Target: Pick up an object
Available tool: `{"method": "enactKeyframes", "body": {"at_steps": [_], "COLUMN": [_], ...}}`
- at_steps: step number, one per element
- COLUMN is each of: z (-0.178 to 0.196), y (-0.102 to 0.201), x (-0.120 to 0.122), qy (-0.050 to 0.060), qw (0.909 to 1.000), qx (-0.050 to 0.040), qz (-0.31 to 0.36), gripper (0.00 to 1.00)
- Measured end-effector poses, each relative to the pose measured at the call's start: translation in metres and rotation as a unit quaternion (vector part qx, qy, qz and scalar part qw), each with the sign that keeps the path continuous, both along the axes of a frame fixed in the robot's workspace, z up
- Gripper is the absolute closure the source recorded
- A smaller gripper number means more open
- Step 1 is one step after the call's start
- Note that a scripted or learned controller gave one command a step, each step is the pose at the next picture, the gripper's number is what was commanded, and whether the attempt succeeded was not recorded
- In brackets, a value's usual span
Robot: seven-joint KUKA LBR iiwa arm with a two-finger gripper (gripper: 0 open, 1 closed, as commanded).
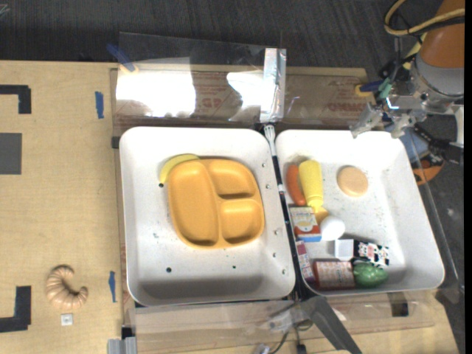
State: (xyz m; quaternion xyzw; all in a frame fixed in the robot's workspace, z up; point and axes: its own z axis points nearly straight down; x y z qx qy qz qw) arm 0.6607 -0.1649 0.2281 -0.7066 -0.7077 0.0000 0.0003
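Camera view looks down on the bench with the arm point(442, 46) drawn up at the upper right corner, its orange band cut by the frame edge and yellow cabling looped above it. Its gripper point(387, 116) hangs over the far right rim of the right bin; whether it is parted or closed I cannot tell from here, and nothing is seen held in it.

Far left, on the cardboard surface outside the bins, lies a curled tan croissant-like toy point(66, 287). The left bin point(140, 257) holds an orange divided tray point(214, 201) turned at an angle, with a yellow piece point(175, 163) poking out from under its upper left corner, mostly hidden. The right bin point(413, 220) holds a cluster along its left wall: an orange carrot-like piece point(295, 184) touching a yellow bottle point(312, 182), a small red and white carton point(304, 222) below them, a white round object point(332, 228), a red labelled packet point(330, 272), a green item point(369, 274), and a black and white patterned box point(371, 253). A tan round disc point(353, 181) lies apart, near the bin's middle, nearest the gripper.

The small packets' labels are too blurred to read.
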Motion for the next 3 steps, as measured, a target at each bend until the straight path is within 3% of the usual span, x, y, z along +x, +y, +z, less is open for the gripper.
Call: {"method": "enactKeyframes", "body": {"at_steps": [1,2,3], "z": [0.086,-0.075,-0.141], "y": [-0.015,-0.024,-0.005], "x": [-0.012,-0.066,-0.046], "qy": [-0.005,0.006,-0.002], "qw": [0.9997,0.9979,0.9907], "qx": [-0.0017,0.0008,-0.0002], "qz": [-0.023,-0.065,-0.136], "gripper": [0.0,0.0,0.0]}}
